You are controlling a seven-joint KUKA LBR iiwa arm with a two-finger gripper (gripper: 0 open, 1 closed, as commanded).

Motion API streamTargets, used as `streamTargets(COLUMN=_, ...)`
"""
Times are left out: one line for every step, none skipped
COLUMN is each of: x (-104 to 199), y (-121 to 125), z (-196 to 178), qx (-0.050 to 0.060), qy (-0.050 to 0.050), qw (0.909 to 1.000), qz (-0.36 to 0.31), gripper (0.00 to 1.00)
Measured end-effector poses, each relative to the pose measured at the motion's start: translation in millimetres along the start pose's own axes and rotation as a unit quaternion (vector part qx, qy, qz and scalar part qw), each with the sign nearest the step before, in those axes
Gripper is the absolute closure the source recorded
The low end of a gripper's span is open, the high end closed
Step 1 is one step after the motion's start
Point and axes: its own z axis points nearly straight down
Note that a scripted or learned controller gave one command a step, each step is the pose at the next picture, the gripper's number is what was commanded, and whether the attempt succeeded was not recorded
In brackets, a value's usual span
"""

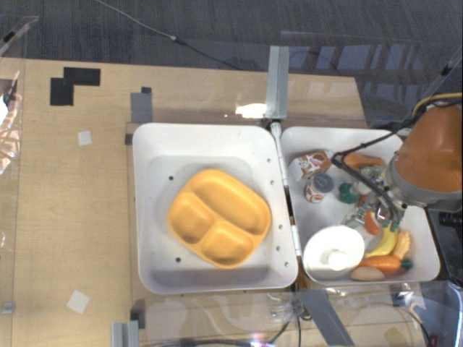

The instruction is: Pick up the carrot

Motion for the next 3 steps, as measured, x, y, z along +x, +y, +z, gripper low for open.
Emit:
streamTargets(x=-2, y=5, z=10, qx=0.002, qy=-0.011, qw=0.9994, qz=0.033, gripper=0.00)
streamTargets(x=-58, y=17, z=-26, qx=0.019, qy=0.036, qw=0.9762, qz=0.213, gripper=0.00)
streamTargets(x=0, y=-6, z=-6, qx=0.020, qy=0.039, qw=0.9774, qz=0.207, gripper=0.00)
